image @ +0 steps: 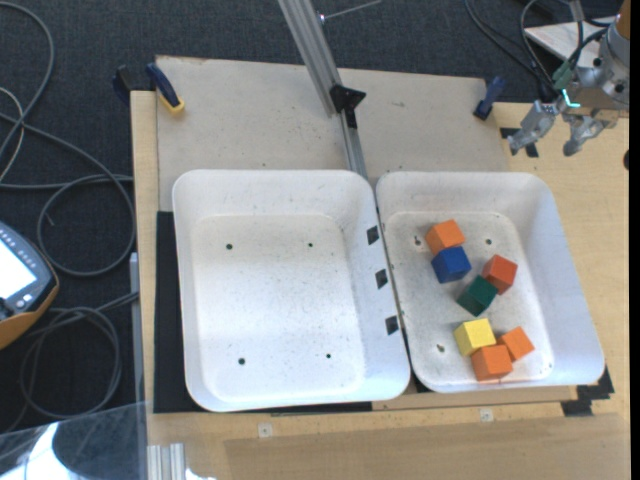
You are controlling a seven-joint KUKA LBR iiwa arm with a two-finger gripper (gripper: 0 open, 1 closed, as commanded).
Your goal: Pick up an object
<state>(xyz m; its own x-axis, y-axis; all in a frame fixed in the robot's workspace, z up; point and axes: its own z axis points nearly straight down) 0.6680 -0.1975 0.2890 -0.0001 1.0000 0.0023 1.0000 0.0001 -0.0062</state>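
Observation:
The right bin (560, 258) holds several small blocks: an orange one (445, 235) at the top, a blue one (451, 264) just below it, a red-orange one (500, 271), a dark green one (478, 295), a yellow one (474, 335), and two more orange ones (516, 343) (491, 363) near the front. My gripper (549, 142) hangs at the upper right, above the bench beyond the right bin's far right corner. Its two fingers are spread apart with nothing between them.
The left bin (270, 288) sits beside the right one. A slanted metal pole (320, 58) runs down to the gap between the bins. Blue clamps (165, 86) (488, 98) grip the board's back edge. Cables lie on the floor at left.

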